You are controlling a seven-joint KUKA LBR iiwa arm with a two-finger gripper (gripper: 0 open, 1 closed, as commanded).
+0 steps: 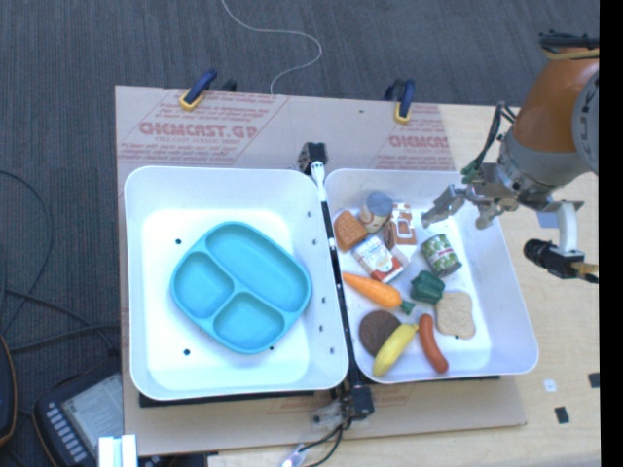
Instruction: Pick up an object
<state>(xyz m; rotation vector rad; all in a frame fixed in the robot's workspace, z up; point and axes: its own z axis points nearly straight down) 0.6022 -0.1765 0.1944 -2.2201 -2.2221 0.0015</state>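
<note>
The gripper (465, 202) hovers, jaws wide and empty, just above the green can (441, 254): probably light, rigid, slippery; grasp across its sides.

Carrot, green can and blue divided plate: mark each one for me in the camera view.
carrot (372, 291): camera view, middle of its orange body.
green can (442, 254): camera view, on its side wall label.
blue divided plate (240, 230): camera view, on the upper rim, in the left bin.
</note>
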